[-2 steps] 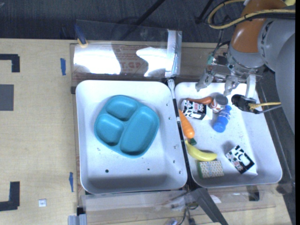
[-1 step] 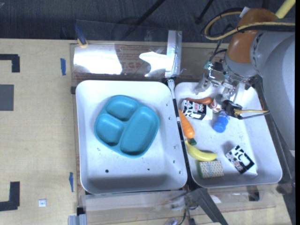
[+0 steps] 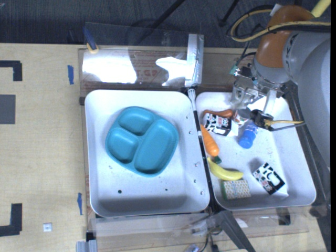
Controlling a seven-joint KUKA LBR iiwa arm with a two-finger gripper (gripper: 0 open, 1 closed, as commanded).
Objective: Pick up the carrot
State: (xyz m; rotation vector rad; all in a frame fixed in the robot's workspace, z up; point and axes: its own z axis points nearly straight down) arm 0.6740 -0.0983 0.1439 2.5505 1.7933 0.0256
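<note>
- Left bin (image 3: 100, 193): contains one blue divided plate (image 3: 142, 139), three compartments, lying flat.
- Right bin (image 3: 299, 190): contains the items below.
- Banana (image 3: 226, 172): yellow, near the bin's left wall.
- Blue bottle (image 3: 247, 136): right of a black-and-white patterned box (image 3: 217, 123).
- Second patterned box (image 3: 269, 178): toward the near right corner.
- Speckled sponge (image 3: 236, 189): just below the banana.

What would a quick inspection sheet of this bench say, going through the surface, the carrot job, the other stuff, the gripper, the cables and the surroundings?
Surface: two white bins; left bin, right bin.
Job's things: carrot lies at the right bin's left wall, apart from the gripper.
Clutter: banana, blue bottle, two black-and-white packets, sponge; blue divided plate in the left bin.
Grippers: gripper hangs over the right bin's far end.
Cables: yellow cable loops by the arm.
Surroundings: wooden bench.
</note>
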